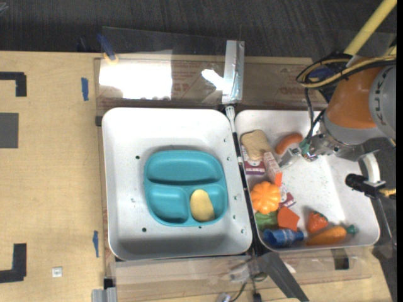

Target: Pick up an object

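A: Is the gripper (301, 150) holding anything?
B: Can't tell; it's blurring over the right bin (359, 197), beside the sausage (288, 141).
A: Other things?
B: Pumpkin (266, 195), carrot (327, 234) crowding there; potato (201, 204) sitting in the teal tray (182, 168), left bin (126, 168).

1. Two white bins: left bin (119, 168), right bin (340, 187).
2. A teal divided tray (182, 168) holds a pale yellow potato (201, 204).
3. An orange pumpkin (266, 196).
4. A blue bottle (282, 236).
5. An orange carrot (327, 234) with a green top.
6. The grey arm (371, 115) has an orange band.
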